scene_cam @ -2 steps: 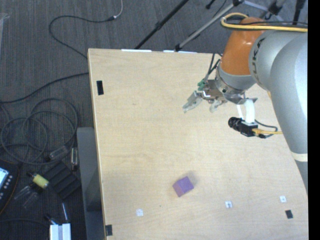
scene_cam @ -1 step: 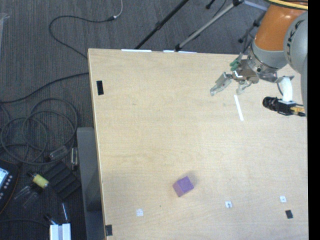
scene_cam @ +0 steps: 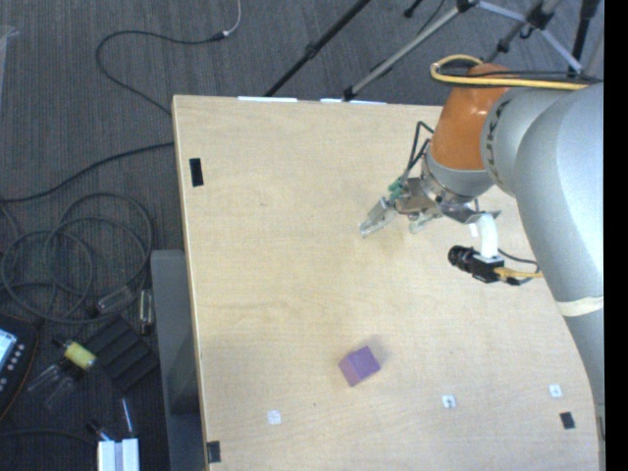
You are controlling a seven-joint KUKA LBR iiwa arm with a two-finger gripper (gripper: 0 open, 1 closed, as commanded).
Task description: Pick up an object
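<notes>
You find no readable text, label, brand or number anywhere here. The wooden board carries only small marks: black tabs near its edges and little white squares toward its near edge, and if anything is printed on them it is too small to make out. The purple block shows plain faces with no lettering.
</notes>
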